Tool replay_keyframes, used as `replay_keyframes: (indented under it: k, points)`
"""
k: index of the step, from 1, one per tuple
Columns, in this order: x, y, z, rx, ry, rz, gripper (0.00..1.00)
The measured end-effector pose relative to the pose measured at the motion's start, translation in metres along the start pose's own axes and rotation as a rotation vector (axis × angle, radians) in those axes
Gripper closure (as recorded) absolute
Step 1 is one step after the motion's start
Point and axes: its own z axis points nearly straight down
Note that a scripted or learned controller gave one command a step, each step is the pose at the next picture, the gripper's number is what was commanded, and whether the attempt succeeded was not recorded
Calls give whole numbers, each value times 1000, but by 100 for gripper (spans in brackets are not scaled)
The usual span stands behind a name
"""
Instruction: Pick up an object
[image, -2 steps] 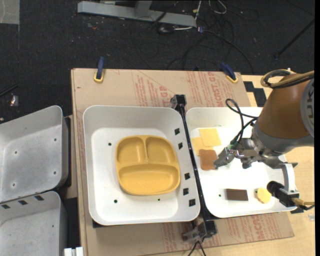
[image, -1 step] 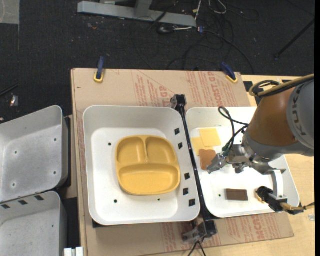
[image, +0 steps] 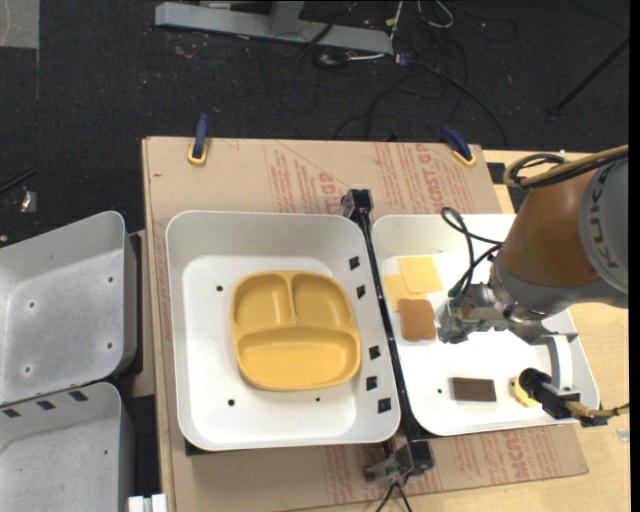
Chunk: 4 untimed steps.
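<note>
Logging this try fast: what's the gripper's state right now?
Gripper: cannot be told; it hangs low in the right bin, beside the brown slice.

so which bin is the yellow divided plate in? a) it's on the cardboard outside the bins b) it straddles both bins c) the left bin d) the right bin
c: the yellow divided plate lies flat in the left bin, alone there, while the brown and yellow pieces are in the right bin near the gripper.
</note>
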Motion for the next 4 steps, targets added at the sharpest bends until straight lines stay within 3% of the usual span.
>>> replay_keyframes:
  k: [2, 4]
  points:
    - [-3, 1, -94, -7, -2, -5, 100]
    - [92, 43, -87, -3, -1, -8, 100]
